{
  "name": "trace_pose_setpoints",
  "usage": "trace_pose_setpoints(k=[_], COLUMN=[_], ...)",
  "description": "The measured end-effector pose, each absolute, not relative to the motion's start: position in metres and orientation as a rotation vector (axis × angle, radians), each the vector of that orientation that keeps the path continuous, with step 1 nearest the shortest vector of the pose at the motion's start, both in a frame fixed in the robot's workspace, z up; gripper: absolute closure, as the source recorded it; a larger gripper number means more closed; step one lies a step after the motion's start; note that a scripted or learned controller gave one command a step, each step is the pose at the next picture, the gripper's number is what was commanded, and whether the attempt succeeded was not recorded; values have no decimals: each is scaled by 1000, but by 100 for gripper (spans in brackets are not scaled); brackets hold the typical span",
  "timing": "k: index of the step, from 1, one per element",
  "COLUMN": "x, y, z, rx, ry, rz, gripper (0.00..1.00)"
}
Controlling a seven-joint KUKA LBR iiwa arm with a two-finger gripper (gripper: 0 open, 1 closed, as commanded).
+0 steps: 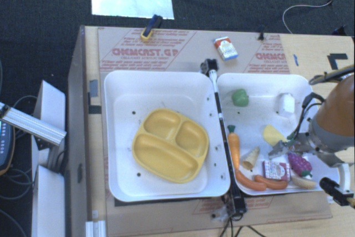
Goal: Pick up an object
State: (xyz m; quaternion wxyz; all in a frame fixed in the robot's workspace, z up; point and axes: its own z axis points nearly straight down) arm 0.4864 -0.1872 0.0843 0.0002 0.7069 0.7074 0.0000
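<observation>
Seen from above: two white bins side by side. The left bin (119, 119) holds a yellow tray (170, 145). The right bin (260, 83) holds toy food — a carrot (234, 148), green pepper (240, 97), grapes (299, 164) and a small box (275, 170). The gripper (284, 146) hangs low among them, near the grapes; whether its fingers are apart or together cannot be told. Nothing looks lifted — the pick seems not yet made.

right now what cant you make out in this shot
- Gripper: fingers small and blurred, camera view; open or shut unclear.
- Arm: cut off by the right edge.
- Banana: partly hidden behind the grapes.
- Small carton: label too small to read.
</observation>
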Motion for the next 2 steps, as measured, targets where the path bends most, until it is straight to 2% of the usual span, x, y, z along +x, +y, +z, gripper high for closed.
trace_pose_setpoints(k=[1, 2], x=[550, 550], y=[-123, -124], z=[85, 95], rx=[2216, 2214], ry=[2225, 2224], rz=[4, 4], gripper=[0, 100])
